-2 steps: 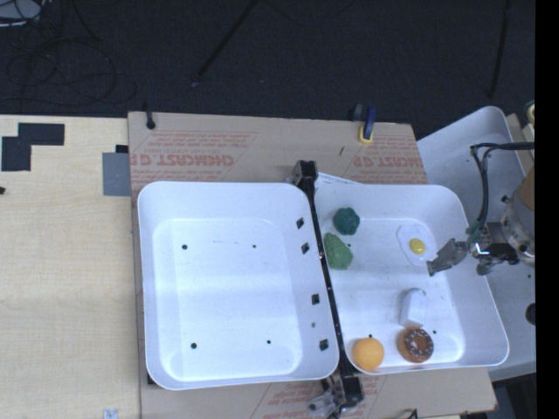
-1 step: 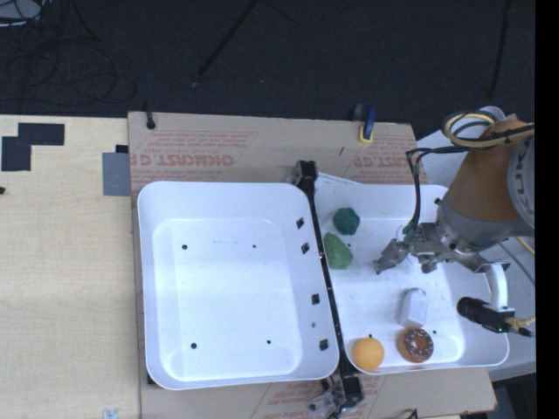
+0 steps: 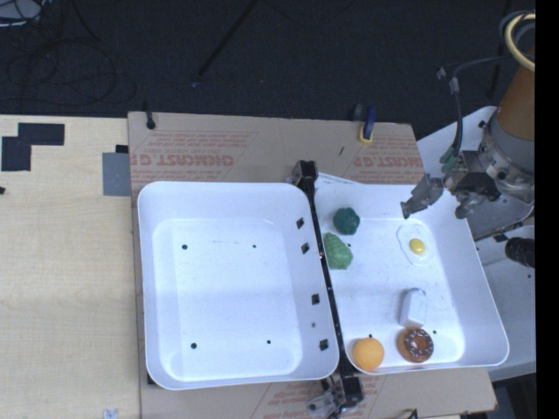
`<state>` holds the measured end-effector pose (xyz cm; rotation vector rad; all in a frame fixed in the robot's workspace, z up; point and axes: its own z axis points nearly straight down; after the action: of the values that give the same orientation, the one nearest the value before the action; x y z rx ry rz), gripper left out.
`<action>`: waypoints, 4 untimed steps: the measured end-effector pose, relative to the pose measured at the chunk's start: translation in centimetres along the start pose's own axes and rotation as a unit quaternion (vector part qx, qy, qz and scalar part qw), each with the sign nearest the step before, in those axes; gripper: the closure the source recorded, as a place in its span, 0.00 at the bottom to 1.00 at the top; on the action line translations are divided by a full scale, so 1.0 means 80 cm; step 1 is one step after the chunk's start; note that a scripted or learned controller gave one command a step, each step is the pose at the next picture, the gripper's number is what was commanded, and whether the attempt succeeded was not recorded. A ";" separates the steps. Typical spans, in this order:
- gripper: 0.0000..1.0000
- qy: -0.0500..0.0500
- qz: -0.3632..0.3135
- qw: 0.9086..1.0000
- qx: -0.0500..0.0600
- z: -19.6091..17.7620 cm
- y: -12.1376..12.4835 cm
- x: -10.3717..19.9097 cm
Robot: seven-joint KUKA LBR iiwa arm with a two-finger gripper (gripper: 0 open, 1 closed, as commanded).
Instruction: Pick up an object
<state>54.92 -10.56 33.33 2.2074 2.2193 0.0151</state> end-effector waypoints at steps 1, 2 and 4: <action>0.00 0.003 0.006 1.000 0.017 0.172 -0.100 -0.046; 0.00 -0.001 0.002 1.000 0.001 -0.022 -0.090 -0.060; 1.00 0.000 0.001 1.000 0.009 -0.163 -0.089 -0.135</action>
<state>47.67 -21.35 46.23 2.2177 2.2260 -0.0042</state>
